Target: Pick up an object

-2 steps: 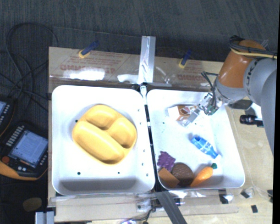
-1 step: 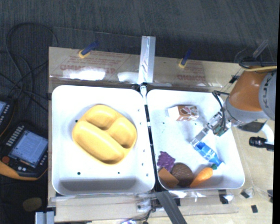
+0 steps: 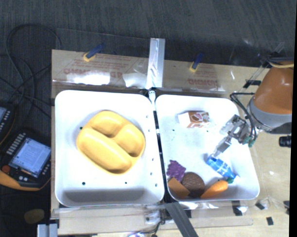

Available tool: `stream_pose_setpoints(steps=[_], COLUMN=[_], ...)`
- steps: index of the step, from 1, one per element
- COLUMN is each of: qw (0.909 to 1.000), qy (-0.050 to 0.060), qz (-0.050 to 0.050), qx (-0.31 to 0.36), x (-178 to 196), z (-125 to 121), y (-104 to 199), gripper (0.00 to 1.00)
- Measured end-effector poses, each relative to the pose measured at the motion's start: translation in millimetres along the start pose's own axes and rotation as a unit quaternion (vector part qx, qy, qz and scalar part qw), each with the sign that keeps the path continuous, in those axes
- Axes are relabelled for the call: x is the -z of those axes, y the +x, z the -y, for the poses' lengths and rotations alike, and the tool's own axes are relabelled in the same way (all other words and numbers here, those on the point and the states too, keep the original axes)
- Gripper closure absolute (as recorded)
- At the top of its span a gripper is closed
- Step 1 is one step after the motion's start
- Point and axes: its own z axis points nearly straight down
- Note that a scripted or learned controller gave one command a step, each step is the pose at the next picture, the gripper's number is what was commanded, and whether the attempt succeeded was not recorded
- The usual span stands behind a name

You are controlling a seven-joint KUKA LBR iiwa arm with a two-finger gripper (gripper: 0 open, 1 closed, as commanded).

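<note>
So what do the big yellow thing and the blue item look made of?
Yellow thing: probably soft foam or moulded plastic, matte; rounded bulging lobes, no sharp glints. Blue item: likely glossy plastic or foil wrap; bright highlights and white print, too small to be sure.

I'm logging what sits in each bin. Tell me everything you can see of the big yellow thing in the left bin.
The yellow object is large, smooth and glossy, like moulded plastic or foam. Shallow grooves split it into three rounded lobes, like bunched bananas or a loaf. It lies flat on the floor of the left bin, about in the middle, slanting across it. Nothing else touches it.
</note>
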Motion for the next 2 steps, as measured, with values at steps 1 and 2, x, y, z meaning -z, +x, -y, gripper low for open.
stream_pose_setpoints(steps=[1, 2], qw=[0.9994, 0.9994], qy=[-0.002, -0.005], qz=[0.004, 0.006], qx=[-0.035, -0.035], x=[-68, -58], z=[11, 8], y=[25, 24], gripper=[0.00, 1.00])
